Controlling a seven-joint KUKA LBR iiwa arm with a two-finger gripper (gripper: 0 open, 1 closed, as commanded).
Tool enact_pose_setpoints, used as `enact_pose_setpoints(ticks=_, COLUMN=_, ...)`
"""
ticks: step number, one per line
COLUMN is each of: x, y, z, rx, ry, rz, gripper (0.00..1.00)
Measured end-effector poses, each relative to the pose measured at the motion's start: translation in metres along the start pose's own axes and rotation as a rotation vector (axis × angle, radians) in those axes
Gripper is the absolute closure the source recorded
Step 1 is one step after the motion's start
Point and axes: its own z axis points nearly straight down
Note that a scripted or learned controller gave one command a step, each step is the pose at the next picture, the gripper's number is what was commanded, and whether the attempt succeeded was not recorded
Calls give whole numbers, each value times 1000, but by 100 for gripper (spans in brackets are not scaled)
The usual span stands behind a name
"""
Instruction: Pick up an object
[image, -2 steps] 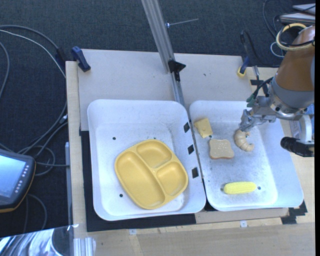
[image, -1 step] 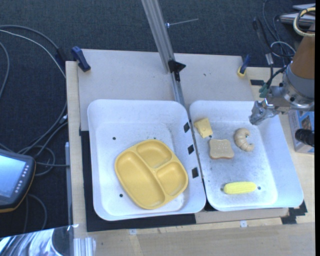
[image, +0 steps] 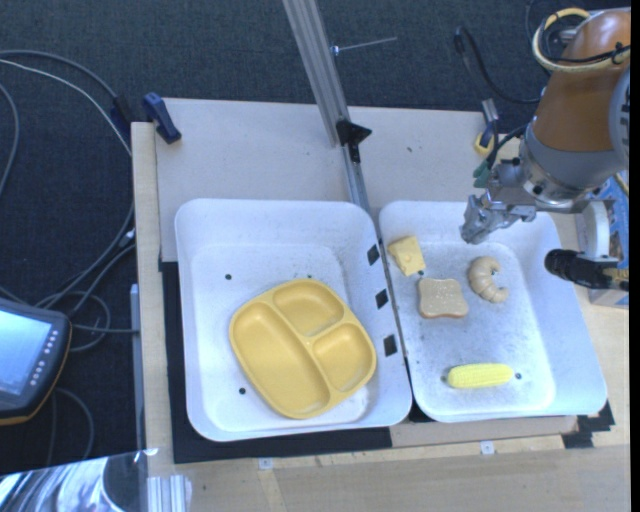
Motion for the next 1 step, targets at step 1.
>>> enact_pose_setpoints(ticks=1, x=54, y=9, z=6, rx=2, ry=2, rz=0, gripper=100)
